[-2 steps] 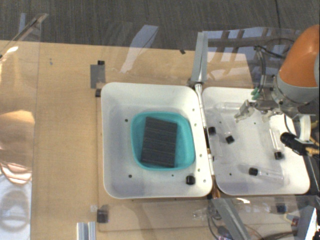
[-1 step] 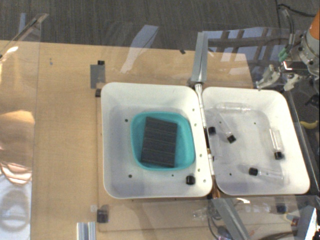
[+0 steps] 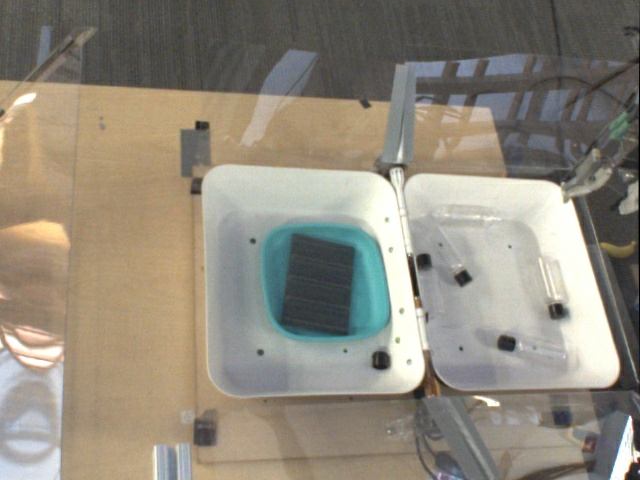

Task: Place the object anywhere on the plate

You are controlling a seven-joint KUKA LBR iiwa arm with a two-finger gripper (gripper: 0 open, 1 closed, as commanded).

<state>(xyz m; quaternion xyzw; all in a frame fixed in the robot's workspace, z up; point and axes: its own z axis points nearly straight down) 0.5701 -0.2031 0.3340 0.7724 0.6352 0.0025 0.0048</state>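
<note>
A teal square plate sits in the middle of the left white bin. A dark grey ribbed rectangular block lies flat on the plate, tilted slightly and well inside its rim. A small black cap rests on the left bin's floor near its front right corner, off the plate.
The right white bin holds several clear vials with black caps, among them one near the right wall and one near the front. Cables and metal framing crowd the far right. A metal divider rises behind the bins.
</note>
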